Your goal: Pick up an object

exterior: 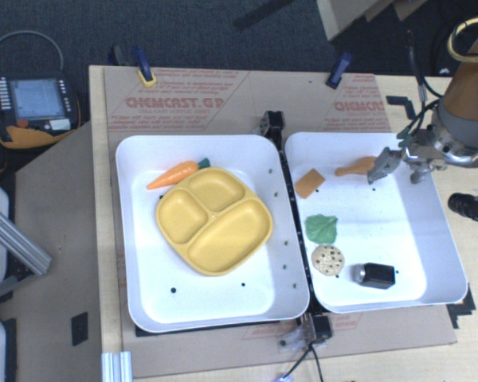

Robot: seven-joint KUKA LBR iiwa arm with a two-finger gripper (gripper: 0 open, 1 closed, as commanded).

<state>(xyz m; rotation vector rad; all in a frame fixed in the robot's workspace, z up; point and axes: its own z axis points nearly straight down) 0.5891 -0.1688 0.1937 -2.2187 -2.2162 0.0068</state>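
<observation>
My gripper (399,168) hangs over the far part of the right bin (406,237), its two fingers spread open with nothing between them. Just left of its left finger lies a tan drumstick-shaped piece (355,167). An orange-brown square slice (309,183) rests further left near the bin's left wall. Toward the front of the same bin lie a green leaf (322,228), a speckled cookie (328,259) and a small black block (375,274).
The left bin (143,237) holds a yellow divided plate (213,220) with an orange carrot (172,174) behind it. A black clamp (272,123) sits between the bins at the back. A pendant device (34,106) lies off the bench at left.
</observation>
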